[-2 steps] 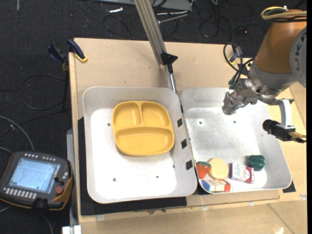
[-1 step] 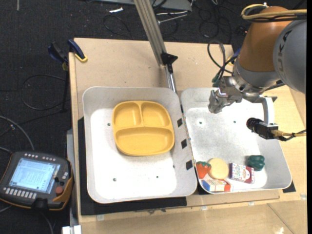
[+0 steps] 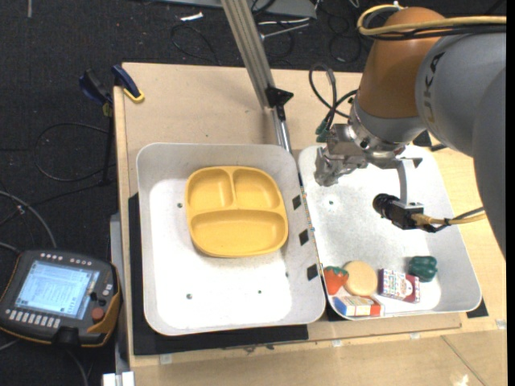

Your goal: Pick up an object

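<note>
Yellow three-part plastic plate [image 3: 236,211] in left white bin [image 3: 161,296]; metal gripper [image 3: 328,170] (finger state indiscernible) over right bin [image 3: 451,215]

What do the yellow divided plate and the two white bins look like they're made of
The yellow divided plate looks like molded plastic: one even color, rounded ridges, a soft matte sheen. The left bin and right bin could be thin plastic or painted sheet metal; both show smooth white surfaces, rounded corners and small dark dots on the floor that could be holes. The view can't settle which.
</note>
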### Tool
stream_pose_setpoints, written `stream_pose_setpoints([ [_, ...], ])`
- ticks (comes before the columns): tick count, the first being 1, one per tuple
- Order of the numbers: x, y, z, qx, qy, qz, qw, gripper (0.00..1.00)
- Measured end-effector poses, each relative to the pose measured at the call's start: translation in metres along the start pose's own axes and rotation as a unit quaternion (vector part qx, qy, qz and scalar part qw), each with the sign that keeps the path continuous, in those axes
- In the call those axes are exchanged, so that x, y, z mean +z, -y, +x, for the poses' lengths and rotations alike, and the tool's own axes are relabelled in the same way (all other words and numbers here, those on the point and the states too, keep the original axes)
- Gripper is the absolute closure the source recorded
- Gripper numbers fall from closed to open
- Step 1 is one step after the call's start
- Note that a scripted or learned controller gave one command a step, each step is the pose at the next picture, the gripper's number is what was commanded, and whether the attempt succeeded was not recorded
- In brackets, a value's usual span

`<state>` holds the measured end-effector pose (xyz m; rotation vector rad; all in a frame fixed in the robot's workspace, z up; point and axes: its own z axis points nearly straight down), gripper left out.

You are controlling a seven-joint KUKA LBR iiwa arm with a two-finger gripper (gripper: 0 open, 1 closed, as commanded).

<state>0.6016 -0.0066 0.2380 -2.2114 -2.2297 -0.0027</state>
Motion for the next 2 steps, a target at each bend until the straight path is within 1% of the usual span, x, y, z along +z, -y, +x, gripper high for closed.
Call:
stream_pose_setpoints([
  [1,0.012,-0.013,0.051,0.000,0.000,0.000,1.0000,1.00],
  [2,-0.002,-0.034,0.102,0.001,0.000,-0.001,1.0000,1.00],
])
